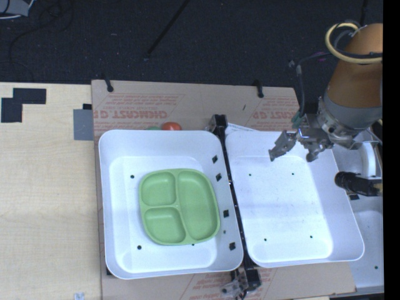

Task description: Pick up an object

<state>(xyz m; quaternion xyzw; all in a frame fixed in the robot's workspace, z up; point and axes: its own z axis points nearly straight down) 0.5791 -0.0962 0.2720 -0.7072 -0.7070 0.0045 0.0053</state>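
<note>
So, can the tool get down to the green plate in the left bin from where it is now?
Probably yes. The green plate lies flat and alone in the left bin, with nothing over it. The tool hangs over the right bin, so it must cross the divider first.

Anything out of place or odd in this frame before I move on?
One thing: a small red-orange object lies outside the bins, on the cardboard just behind the back rim of the left bin. The green divided plate sits flat inside that bin, slightly rotated. The gripper is above the right bin.
</note>
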